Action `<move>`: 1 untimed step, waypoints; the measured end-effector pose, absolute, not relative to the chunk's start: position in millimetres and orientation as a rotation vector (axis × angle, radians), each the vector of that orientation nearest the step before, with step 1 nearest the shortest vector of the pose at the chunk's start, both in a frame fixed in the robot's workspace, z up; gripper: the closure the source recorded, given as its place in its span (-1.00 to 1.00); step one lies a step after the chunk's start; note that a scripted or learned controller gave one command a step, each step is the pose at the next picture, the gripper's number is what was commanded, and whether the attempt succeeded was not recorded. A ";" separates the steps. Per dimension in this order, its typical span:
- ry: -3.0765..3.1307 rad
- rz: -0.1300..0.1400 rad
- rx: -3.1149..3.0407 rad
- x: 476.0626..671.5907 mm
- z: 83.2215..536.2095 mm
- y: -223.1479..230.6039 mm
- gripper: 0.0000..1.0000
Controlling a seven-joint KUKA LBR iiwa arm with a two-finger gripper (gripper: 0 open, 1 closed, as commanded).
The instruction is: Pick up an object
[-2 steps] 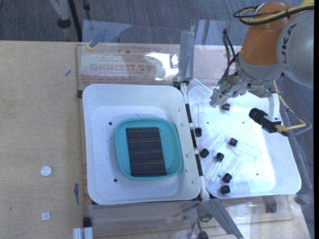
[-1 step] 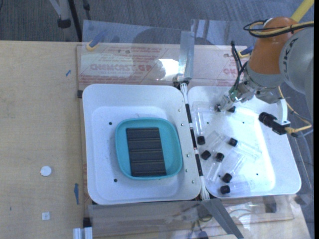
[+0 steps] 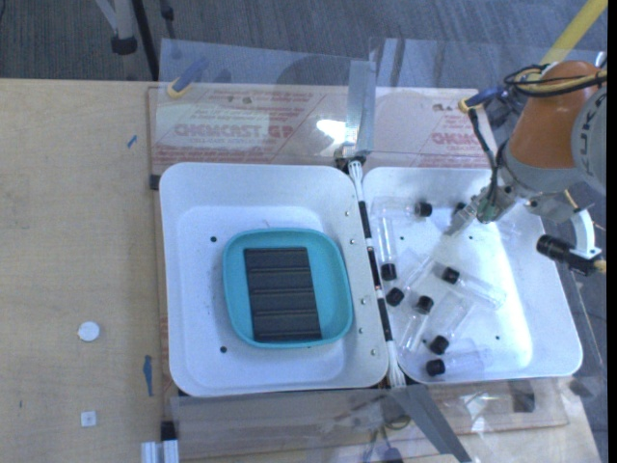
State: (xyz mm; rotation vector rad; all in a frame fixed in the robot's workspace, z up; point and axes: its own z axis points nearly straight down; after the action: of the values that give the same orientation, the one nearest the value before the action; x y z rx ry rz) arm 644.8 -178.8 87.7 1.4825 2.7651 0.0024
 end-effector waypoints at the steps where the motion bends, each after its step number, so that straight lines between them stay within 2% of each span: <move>1: 2.766 0.002 1.483 644.5 86.9 -178.8 -1.00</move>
State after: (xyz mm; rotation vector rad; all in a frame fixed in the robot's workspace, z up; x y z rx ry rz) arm 644.5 -178.8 86.9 1.4829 2.7656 0.0021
